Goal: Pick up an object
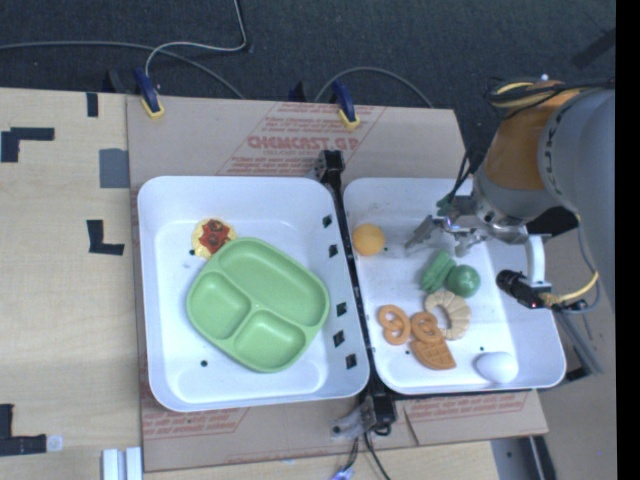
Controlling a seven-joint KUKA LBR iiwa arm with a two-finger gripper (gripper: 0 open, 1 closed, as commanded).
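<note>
My gripper (441,236) hangs over the upper middle of the right bin (540,373), its fingers spread open with nothing between them. Just below it lies a green toy vegetable (450,273). An orange ball (368,239) rests to the gripper's left, near the bin's left wall. Lower in the bin are two orange pretzels (393,322), a beige ridged piece (452,310), an orange cracker (435,354) and a white egg (495,367).
The left bin (160,368) holds a green divided plate (258,303) and a small yellow and red toy (212,236) at its upper left. Black clips (330,164) sit along the wall between the bins. The arm's grey and orange body (540,158) rises at the right.
</note>
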